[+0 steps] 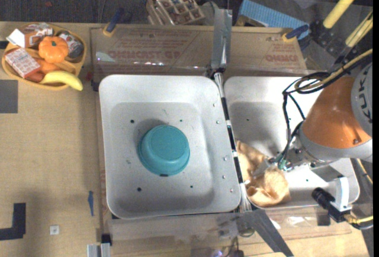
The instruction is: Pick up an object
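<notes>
A teal upturned bowl (pixel 164 149) rests in the middle of the left bin (pixel 118 96). A crumpled tan cloth (pixel 260 176) lies at the front left of the right bin (pixel 254 96). The arm with its orange band (pixel 337 119) reaches in from the right and hangs low over the right bin. Its gripper (pixel 278 162) is down at the cloth's right edge, touching or just above it. The wrist hides much of the gripper.
A bowl of toy food (pixel 44 57) with a pumpkin and a banana stands on the bench at the far left. Cardboard walls (pixel 154 45) run behind both bins. A black cable (pixel 293 102) loops above the right bin. A metal divider (pixel 220 42) separates the bins.
</notes>
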`<action>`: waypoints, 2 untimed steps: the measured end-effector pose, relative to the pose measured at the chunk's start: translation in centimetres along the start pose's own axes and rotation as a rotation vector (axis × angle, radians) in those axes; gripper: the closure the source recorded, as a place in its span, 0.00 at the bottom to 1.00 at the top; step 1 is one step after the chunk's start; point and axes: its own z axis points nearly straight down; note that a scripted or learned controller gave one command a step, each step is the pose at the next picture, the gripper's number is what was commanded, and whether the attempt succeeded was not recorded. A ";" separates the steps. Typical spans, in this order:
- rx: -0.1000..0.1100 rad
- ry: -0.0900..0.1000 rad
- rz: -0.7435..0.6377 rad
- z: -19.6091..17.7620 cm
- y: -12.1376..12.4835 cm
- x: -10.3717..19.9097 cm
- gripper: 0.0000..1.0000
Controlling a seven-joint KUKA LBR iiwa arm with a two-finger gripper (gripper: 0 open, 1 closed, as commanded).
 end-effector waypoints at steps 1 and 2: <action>-0.004 -0.001 0.005 -1.0 0.0 -0.2 1.00; 0.012 -0.001 0.310 -10.0 3.5 2.3 1.00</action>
